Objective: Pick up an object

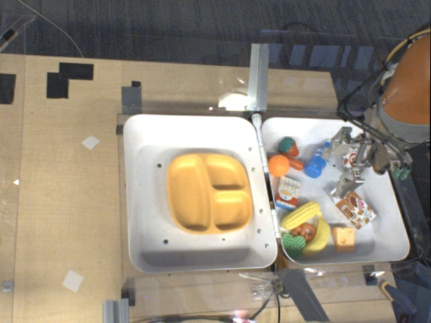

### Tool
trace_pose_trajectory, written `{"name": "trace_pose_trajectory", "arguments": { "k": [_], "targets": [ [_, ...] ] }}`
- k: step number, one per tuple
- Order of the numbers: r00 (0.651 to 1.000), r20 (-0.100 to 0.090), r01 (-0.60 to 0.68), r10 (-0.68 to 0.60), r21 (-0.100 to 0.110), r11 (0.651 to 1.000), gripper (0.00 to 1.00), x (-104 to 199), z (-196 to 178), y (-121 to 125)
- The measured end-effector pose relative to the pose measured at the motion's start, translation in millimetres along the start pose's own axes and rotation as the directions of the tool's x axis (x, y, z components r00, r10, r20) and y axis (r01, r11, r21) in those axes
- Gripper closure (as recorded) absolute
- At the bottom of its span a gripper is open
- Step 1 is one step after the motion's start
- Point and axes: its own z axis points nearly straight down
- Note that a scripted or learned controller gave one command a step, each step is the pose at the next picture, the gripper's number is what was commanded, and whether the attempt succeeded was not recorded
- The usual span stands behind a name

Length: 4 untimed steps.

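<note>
Small tan cube (344, 239), smooth-faced

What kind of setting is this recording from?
Probably a robotics lab bench for pick tests: two white bins, one holding a yellow divided tray, the other toy food like a banana, with the arm's tool above.

A robotics lab: a wooden bench (60, 180) bearing metal-framed white bins (145, 247), black tape markers (67, 78), loose cables (40, 19).

smooth white plastic bins (145, 140), glossy yellow plastic tray (207, 192), pale matt wood bench (60, 200)
</note>
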Motion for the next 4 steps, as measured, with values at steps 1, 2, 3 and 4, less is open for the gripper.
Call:
{"name": "trace_pose_trajectory", "arguments": {
  "k": [1,2,3,4],
  "targets": [
    [0.985,0.009,0.174,-0.174,0.003,0.985,0.00,-24.0,-91.9,0.8],
    [0.803,0.002,0.597,-0.597,-0.001,0.803,0.00,-43.5,-49.7,8.4],
    [0.892,-0.009,0.451,-0.451,-0.009,0.892,0.00,-70.7,139.9,15.3],
    [0.892,0.002,0.451,-0.451,-0.001,0.892,0.00,-74.4,133.4,14.3]
  ]
}}
